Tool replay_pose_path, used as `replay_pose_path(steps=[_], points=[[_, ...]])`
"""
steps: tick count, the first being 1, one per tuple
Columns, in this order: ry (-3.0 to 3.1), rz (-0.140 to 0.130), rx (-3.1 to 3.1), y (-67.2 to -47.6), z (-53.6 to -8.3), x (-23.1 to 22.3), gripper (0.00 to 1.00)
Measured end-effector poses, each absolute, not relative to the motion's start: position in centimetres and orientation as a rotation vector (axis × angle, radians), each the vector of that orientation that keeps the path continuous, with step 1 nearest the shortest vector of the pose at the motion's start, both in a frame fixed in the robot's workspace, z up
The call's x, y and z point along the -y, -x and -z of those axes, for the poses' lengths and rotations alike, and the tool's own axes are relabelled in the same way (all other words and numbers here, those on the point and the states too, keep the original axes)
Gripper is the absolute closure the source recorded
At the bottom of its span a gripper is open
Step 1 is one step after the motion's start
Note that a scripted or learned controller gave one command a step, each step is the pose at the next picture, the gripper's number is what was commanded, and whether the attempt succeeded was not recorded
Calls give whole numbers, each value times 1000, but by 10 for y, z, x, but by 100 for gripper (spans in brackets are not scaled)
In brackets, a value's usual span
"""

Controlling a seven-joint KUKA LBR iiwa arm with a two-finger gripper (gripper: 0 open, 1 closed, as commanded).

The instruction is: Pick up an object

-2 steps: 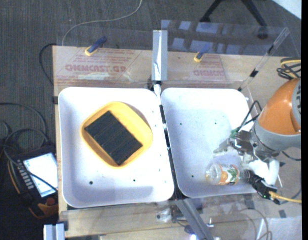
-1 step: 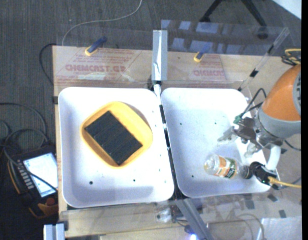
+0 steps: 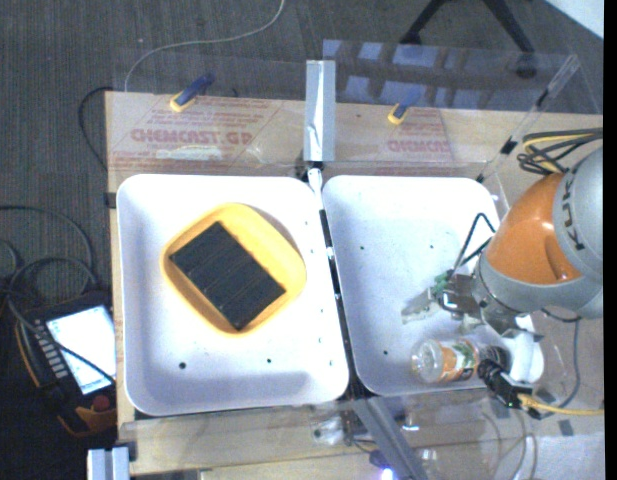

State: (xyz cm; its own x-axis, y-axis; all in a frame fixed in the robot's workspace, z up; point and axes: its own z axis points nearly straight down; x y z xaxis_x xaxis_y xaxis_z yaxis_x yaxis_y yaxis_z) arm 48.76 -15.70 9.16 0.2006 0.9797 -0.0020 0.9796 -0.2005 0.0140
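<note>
End effector in right bin, clear bottle just below

One camera watches me, fixed above the bench and tipped forward, so it looks down at a slant across both bins. The left bin and the right bin sit side by side in the middle of its view, their far rims toward the top and their near rims toward the bottom. It stands back enough to take in dark floor past the bench on the left and at the top. My arm enters from the right side, seen from above, its orange band large and close to the lens.
</note>
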Motion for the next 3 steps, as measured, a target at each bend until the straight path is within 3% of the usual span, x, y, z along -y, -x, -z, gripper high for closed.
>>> replay_pose_path(steps=[1, 2, 3], points=[[-2726, 6, -1562, -483, -142, 201, 0], [-2885, -12, -1215, -487, -91, 146, 0], [-3078, 6, -618, -484, -234, 182, 0]])
